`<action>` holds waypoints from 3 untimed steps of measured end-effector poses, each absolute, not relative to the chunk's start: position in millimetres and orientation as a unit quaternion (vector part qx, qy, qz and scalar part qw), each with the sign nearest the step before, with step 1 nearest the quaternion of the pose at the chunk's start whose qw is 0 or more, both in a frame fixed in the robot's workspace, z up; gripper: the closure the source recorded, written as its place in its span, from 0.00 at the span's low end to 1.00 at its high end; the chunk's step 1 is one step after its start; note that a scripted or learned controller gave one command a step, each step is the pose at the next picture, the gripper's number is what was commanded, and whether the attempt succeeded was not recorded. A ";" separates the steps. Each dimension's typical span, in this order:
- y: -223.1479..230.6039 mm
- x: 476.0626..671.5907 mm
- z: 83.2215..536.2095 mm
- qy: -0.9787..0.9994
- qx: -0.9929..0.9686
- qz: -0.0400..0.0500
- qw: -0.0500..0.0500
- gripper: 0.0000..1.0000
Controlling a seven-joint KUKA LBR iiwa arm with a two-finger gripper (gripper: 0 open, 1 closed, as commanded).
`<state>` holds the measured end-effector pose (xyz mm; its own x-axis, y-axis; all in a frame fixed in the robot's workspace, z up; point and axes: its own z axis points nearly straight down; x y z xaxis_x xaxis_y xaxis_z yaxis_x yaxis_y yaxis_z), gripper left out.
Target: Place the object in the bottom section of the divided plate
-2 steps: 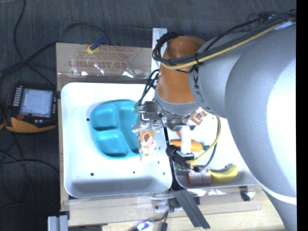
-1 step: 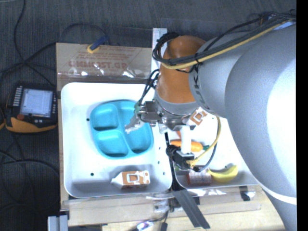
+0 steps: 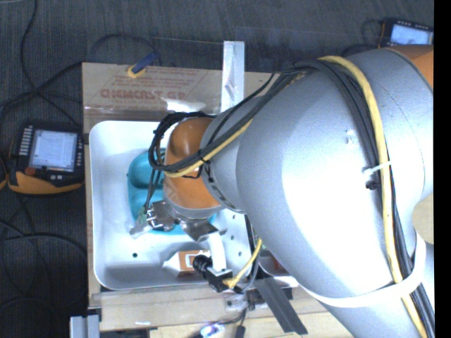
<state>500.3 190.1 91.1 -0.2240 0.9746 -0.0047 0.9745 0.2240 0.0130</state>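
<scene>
A teal divided plate point(image 3: 141, 178) lies in the left white bin point(image 3: 113, 259); the arm hides most of it, so I cannot make out its sections. My gripper point(image 3: 149, 220) hangs low over the plate's near left edge, below the orange band point(image 3: 187, 164). Whether it holds anything cannot be seen from here. A small white and brown thing point(image 3: 182, 260) lies by the bin's front wall, right beside the arm's cables. The arm's grey body point(image 3: 331, 189) covers the right bin.
A cardboard sheet point(image 3: 155, 90) lies behind the bin, with a blue and yellow clip point(image 3: 143, 64) on its far edge. A control pendant point(image 3: 46, 157) sits on the floor to the left. Bare bin floor point(image 3: 113, 210) shows left of the plate.
</scene>
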 end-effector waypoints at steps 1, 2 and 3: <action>216.4 483.6 267.7 0.800 0.601 -0.002 0.001 0.00; 182.6 528.2 252.3 0.629 0.777 -0.004 0.001 0.00; 198.9 577.4 309.5 0.631 0.775 -0.003 0.002 0.00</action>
